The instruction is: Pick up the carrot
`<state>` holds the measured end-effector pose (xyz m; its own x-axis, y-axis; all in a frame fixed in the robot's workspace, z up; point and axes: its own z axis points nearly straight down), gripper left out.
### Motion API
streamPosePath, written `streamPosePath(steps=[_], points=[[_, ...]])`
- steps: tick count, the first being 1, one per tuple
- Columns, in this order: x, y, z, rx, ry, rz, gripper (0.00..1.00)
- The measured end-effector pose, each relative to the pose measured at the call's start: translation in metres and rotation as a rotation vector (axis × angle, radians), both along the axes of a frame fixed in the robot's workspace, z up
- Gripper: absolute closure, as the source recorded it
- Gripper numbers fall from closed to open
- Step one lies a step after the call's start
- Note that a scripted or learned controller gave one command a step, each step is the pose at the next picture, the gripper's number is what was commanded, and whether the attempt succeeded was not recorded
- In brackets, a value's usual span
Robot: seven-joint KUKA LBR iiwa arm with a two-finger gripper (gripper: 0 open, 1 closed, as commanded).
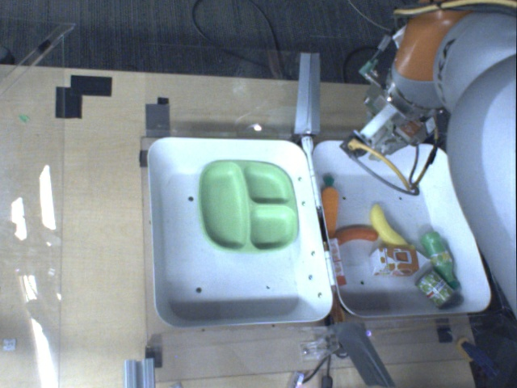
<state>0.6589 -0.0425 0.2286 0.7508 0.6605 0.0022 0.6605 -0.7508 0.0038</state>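
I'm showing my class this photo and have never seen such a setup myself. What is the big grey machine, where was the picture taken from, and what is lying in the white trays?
One camera looks down at a slant. The grey machine with an orange band is a robot arm; its gripper hangs above the right bin. That bin contains a carrot, a sausage, a banana, a small carton and green packets. The left bin contains a green divided tray. No item is seen between the fingers.

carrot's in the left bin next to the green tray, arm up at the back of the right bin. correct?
Not quite. The camera view shows the carrot in the right bin, against its left wall. The green tray sits alone in the left bin. The arm is indeed at the right bin's back.
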Motion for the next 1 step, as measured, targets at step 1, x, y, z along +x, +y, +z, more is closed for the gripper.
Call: streamPosePath(steps=[1], points=[[-0.0167, 0.0083, -0.0324, 0.001, 0.003, 0.056, 1.0]])
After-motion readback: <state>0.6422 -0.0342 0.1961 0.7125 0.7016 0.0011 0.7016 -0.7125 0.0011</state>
